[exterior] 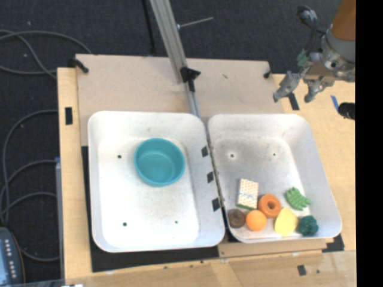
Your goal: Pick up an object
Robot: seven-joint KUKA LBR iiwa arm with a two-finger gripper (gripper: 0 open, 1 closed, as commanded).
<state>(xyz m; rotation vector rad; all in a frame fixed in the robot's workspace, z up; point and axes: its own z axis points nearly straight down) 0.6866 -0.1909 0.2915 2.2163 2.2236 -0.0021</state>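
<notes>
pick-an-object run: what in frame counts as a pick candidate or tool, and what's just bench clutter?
In play:
gripper, open, above the right bin's far edge
right bin
patterned block
orange ring
orange ball
yellow fruit
brown piece
two green pieces
teal bowl

Lying about:
left bin
metal post
cables

A teal bowl [159, 161] sits in the left bin [108, 220], small toys cluster in the right bin's [311, 142] near corner, and the open gripper [299, 90] hangs beyond it
</notes>
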